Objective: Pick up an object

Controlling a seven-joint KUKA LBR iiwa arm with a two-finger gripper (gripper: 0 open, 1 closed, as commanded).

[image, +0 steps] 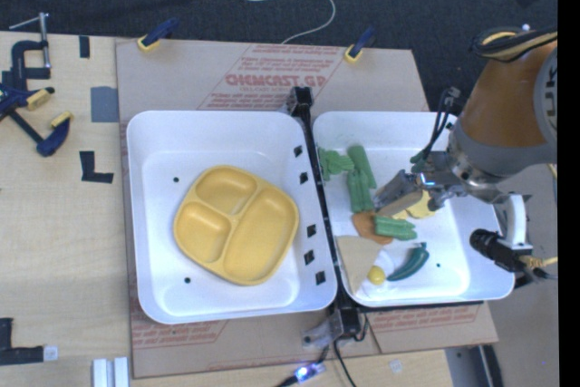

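I have the gripper low in the right bin, its fingers spread apart with nothing between them, hovering over a cluster of toy food. The nearest candidate is the small green piece just below the fingertips, lying beside an orange piece. I judge it light, rigid plastic, smooth and apt to skid, so I would close across its narrow width near the middle. The long green vegetable and its neighbour crowd the left side near the divider. A dark green pepper and a yellow wedge lie lower and more apart. The yellow sectioned plate sits in the left bin, out of my way.
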